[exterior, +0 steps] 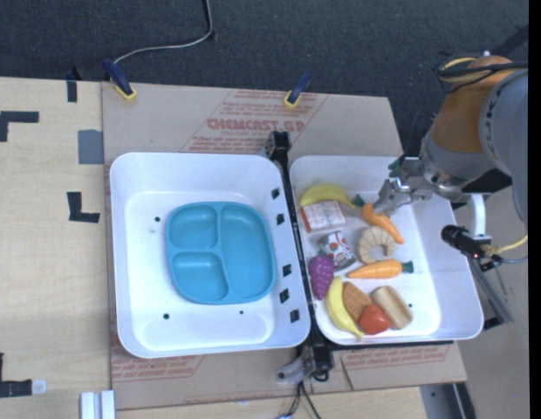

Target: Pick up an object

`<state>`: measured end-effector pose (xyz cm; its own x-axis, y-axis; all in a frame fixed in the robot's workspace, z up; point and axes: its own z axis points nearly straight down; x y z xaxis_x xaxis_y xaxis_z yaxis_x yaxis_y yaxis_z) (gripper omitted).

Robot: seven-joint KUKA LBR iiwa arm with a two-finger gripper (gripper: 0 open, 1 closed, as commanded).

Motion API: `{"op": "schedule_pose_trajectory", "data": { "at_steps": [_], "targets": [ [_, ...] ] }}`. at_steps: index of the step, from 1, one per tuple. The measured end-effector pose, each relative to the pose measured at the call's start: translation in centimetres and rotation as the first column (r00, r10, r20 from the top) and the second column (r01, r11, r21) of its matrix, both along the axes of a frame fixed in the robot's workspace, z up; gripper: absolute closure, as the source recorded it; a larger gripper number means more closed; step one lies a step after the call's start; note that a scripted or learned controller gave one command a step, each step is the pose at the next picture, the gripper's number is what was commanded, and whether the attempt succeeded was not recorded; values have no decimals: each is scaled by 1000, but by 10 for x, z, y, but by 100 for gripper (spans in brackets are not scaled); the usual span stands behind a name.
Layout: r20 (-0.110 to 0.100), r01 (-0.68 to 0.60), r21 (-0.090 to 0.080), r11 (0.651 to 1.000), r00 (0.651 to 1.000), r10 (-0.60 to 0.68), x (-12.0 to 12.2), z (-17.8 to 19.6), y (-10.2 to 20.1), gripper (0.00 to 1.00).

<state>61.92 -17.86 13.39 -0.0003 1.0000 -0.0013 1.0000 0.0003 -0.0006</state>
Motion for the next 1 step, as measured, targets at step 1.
{"op": "schedule_pose_trajectory", "data": {
  "at_steps": [1],
  "targets": [
    [-1,0,1,1000,1000,0,0,0,0,0]
  ]
}}
